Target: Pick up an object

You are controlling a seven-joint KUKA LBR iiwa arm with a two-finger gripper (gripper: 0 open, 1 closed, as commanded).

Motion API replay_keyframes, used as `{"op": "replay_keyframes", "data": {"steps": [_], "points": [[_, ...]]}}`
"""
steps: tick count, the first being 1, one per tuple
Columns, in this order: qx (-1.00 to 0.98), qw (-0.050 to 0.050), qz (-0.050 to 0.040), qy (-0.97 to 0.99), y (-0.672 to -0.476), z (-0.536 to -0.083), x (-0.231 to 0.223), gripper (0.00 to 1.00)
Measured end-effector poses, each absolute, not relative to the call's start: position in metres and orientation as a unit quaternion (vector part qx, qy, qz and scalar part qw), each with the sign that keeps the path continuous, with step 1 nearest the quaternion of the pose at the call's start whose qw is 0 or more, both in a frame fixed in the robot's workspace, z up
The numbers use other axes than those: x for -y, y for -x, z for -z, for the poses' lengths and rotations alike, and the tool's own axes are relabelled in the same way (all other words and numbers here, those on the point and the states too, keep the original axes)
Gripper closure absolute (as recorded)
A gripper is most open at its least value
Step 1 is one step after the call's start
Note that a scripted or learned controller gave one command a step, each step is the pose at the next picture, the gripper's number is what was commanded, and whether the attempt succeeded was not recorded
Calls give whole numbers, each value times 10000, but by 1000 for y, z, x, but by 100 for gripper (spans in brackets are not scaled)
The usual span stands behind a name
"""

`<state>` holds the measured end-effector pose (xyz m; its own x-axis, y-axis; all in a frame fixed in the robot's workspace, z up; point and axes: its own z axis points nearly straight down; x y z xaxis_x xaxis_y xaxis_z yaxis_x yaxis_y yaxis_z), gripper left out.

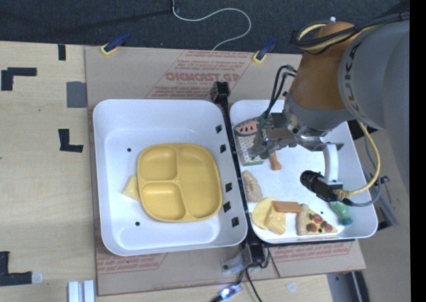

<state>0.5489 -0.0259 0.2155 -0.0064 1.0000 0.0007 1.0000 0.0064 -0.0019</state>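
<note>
My gripper [268, 145] hangs low over the left part of the right bin [353, 136], reaching in from the right. A small orange stick [274, 161] lies just beneath it; whether the two touch is hidden. Close by on the left are a watermelon slice [245, 126] and a flat printed card [249, 152]. Along the front of this bin lie a tan bread piece [251, 186], a yellow cheese wedge [265, 216], an orange block [287, 207], a pizza slice [313, 222] and a green piece [342, 213].
The left bin [113, 134] holds a yellow divided plate [180, 182] with a pale yellow wedge [130, 188] against its left side. A black divider [229, 154] runs between the bins. The arm's bulk covers the right bin's back right.
</note>
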Motion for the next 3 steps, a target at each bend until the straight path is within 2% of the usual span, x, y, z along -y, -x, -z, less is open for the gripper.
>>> {"op": "replay_keyframes", "data": {"steps": [1, 2, 3], "points": [[7093, 4, 3, 7049, -570, -228, -22, 100], [7082, -1, -6, 7060, -594, -215, -66, 100], [7078, 6, -4, 7064, -611, -215, -84, 100]]}}
